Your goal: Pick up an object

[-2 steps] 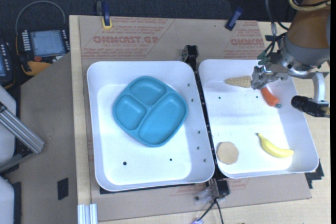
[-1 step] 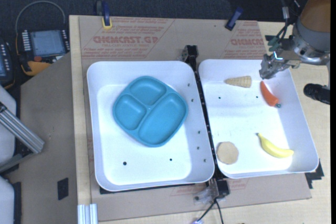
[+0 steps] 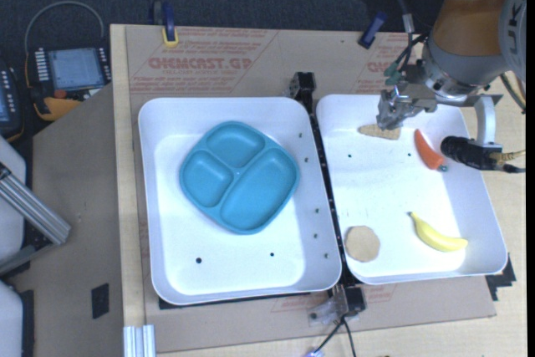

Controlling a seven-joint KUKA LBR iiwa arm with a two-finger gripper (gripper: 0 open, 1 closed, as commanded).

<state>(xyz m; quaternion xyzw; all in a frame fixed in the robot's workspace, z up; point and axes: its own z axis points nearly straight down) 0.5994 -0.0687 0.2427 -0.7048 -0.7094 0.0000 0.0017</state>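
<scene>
White plastic makes up both shallow bins, and the camera view puts the gripper [image 3: 391, 123] low over the far edge of the right bin [image 3: 468, 263], directly above a flat tan piece [image 3: 378, 131] that looks like a cracker or a slice of toast. Whether the claw is released, clenched or already pinching that piece cannot be told from here, since the wrist hides the tips and the piece lies flat on the floor beneath them. That flatness is the main risk, as I judge it: a thin thing lying flush on smooth plastic gives little to bite on, so the pinch may close on nothing or skid the piece toward the bin wall just beside it. The wall itself leaves scant room on that side. Also in the right bin are a red-orange pepper or carrot [image 3: 428, 150] near the gripper's right, a yellow banana [image 3: 438, 235] toward the near corner, and a round tan cookie [image 3: 363, 243] by the near left edge, all well apart. A dark cable fitting [image 3: 470, 151] hangs close to the pepper and might brush it. The left bin [image 3: 167, 263] holds one blue divided plate [image 3: 239, 176], lying askew.
</scene>
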